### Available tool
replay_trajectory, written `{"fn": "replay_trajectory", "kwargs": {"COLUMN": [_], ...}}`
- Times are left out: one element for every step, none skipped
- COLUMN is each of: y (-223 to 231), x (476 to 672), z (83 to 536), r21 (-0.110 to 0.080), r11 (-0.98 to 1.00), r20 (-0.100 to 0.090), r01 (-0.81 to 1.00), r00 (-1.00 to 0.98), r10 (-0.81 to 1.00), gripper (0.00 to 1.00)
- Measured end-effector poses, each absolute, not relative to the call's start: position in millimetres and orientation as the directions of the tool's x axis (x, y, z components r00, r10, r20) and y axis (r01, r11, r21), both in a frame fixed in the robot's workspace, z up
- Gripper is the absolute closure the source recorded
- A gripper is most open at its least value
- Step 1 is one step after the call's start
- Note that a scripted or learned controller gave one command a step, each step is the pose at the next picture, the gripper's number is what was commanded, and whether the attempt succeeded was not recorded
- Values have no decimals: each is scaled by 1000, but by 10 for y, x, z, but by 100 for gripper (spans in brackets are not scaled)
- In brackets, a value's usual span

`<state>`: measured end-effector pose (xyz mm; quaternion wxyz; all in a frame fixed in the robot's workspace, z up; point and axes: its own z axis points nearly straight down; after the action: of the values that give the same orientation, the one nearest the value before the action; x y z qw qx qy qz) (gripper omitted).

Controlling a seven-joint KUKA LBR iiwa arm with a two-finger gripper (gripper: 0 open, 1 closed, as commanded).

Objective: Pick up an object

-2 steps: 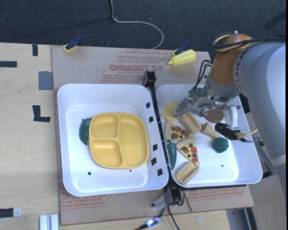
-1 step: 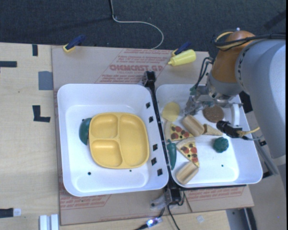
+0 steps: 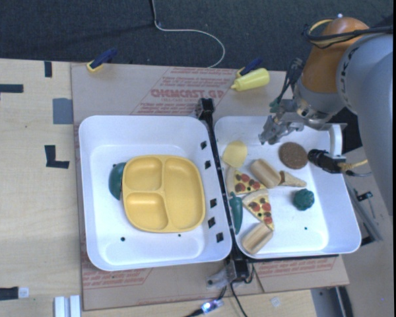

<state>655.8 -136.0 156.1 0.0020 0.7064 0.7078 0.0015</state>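
The arm (image 3: pixel 346 58) reaches in from the right, and its pincer (image 3: pixel 275 129) hangs over the back of the right bin (image 3: pixel 336 230), nothing visibly between its fingers; how wide they stand cannot be told from here. Just right of it lies a brown cookie (image 3: pixel 293 154). Below it, a pale yellow lump (image 3: pixel 235 154), a bread roll (image 3: pixel 264 172), two pizza slices (image 3: pixel 254 197) and a green ball (image 3: pixel 303 199) crowd the bin. Over in the left bin (image 3: pixel 99 243), a yellow divided plate (image 3: pixel 164 193) sits with something dark green (image 3: pixel 116 180) tucked against its left edge.
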Motion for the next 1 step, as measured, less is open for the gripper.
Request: {"fn": "replay_trajectory", "kwargs": {"y": [-1373], "x": [6492], "z": [2165], "r21": [4], "r11": [1], "r20": [-1], "r01": [1000], "r00": [-1], "r10": [1000], "gripper": [100]}}
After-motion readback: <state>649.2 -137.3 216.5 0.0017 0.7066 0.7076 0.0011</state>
